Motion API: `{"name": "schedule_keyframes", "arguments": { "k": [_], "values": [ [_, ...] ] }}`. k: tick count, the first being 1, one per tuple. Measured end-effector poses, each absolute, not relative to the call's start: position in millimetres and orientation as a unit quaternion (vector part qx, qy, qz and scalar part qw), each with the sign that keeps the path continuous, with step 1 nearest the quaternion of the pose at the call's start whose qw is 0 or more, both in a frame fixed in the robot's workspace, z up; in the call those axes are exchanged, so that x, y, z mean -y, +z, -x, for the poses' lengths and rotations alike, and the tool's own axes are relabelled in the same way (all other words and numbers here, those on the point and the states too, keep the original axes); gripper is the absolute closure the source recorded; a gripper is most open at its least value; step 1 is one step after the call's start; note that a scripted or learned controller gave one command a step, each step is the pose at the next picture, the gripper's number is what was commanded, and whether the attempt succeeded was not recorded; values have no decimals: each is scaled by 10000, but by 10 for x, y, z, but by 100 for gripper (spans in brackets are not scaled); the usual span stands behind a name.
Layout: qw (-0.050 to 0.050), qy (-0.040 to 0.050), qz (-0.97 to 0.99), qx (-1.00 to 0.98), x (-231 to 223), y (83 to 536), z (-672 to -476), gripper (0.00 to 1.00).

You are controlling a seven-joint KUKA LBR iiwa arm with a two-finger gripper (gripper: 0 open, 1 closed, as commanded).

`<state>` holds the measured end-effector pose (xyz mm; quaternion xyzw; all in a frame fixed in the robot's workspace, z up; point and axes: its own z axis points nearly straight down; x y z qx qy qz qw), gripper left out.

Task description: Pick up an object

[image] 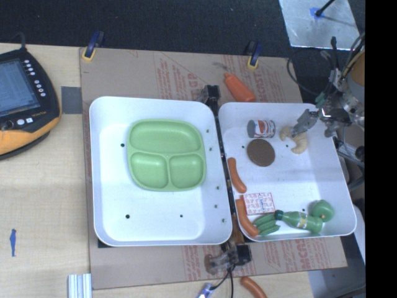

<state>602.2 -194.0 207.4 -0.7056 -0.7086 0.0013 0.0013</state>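
My gripper [315, 124] hangs over the far right part of the right bin [322, 172], fingers spread open with nothing between them. Just below its left finger lies a pale, banana-like piece [298, 141]. To the left are a small can [261, 128] on its side and a brown disc [261, 153]. A sausage [236, 174] lies along the bin's left wall. At the near end sit a red-and-white card [258, 201], another sausage [246, 220], green pods [267, 223], a green bottle [299, 220] and a green pepper [322, 210].
The left bin [111, 222] holds a green divided plate [166, 154]. An orange carrot [239, 87] lies on the board beyond the bins, and a sausage [255, 286] lies in front of them. A teach pendant [22, 101] rests at far left.
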Motion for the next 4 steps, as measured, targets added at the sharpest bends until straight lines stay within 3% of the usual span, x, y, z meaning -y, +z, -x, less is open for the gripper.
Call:
{"name": "schedule_keyframes", "arguments": {
  "k": [1, 2, 3, 4],
  "values": [
    [84, 67, 7052, 7090, 1622, 997, -6477, 0],
    [65, -40, 7035, 7106, 2041, 947, -6362, 0],
    [209, 66, 7038, 7100, 2069, 908, -6516, 0],
    [6, 16, 7048, 7094, 2110, 921, -5890, 0]
  ]
}}
